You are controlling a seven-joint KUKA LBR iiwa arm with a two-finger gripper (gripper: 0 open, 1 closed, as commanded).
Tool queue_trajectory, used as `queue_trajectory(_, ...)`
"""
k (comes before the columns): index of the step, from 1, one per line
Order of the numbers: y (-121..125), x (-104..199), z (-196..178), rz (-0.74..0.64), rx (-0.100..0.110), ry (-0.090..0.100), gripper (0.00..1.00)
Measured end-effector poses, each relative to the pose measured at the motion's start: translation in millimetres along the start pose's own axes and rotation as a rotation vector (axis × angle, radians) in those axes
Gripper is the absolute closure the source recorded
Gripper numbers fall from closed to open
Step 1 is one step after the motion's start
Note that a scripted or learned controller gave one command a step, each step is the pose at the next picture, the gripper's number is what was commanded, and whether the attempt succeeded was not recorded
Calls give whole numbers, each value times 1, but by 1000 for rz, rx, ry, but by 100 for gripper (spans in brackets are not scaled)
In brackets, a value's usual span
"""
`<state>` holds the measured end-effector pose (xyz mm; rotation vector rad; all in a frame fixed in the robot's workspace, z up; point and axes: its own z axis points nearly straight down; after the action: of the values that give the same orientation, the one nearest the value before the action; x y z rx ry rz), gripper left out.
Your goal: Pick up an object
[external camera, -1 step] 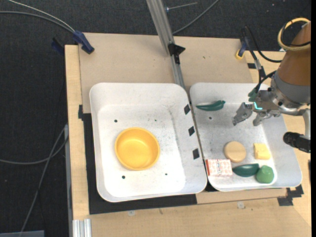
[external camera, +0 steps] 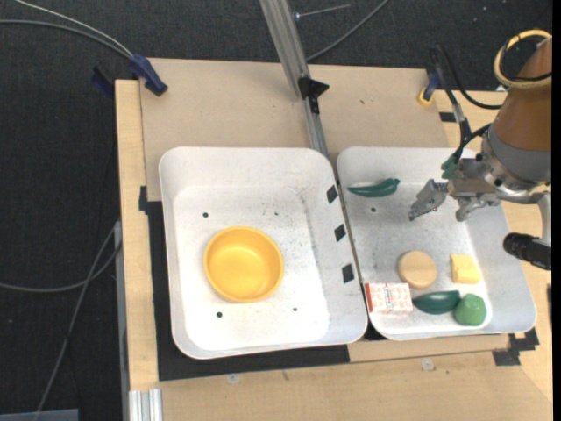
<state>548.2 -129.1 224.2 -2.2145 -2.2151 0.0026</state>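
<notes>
Claw [external camera: 445, 207]: two grey fingers, spread apart, nothing between them; it hung over the far half of the right bin [external camera: 382, 239], toward that bin's right edge. One finger [external camera: 427, 199] pointed leftward over bare bin floor. Grey arm with orange band [external camera: 524, 117] entered from the right side, above the bin's far right corner.

Right bin contents, nearest the claw first:
- Dark green curved piece [external camera: 375, 186], lying flat near the far left corner, to the left of the claw and apart from it.
- Round tan disc [external camera: 417, 268], toward the near edge, roughly centred, below the claw.
- Yellow block [external camera: 465, 268], just right of the disc, near the right edge.
- Dark green oblong item [external camera: 436, 302], along the near edge, just below the disc.
- Bright green rounded item [external camera: 471, 310], at the near right corner, touching the oblong item's right end.
- Small red-and-white packet [external camera: 387, 297], at the near left corner, just beside the oblong item's left end.

Left bin [external camera: 254, 175]: one yellow bowl [external camera: 244, 263], upright, sitting left of centre toward the near edge.

Bench [external camera: 219, 103]: tan surface carrying both bins side by side; a blue clamp [external camera: 147, 73] at its far left corner; a grey metal bar [external camera: 294, 55] running down from the far edge toward the gap between the bins.
</notes>
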Motion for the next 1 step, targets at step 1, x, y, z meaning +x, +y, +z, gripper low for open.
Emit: queue_trajectory(1,-8,8,58,1,11,2,0)
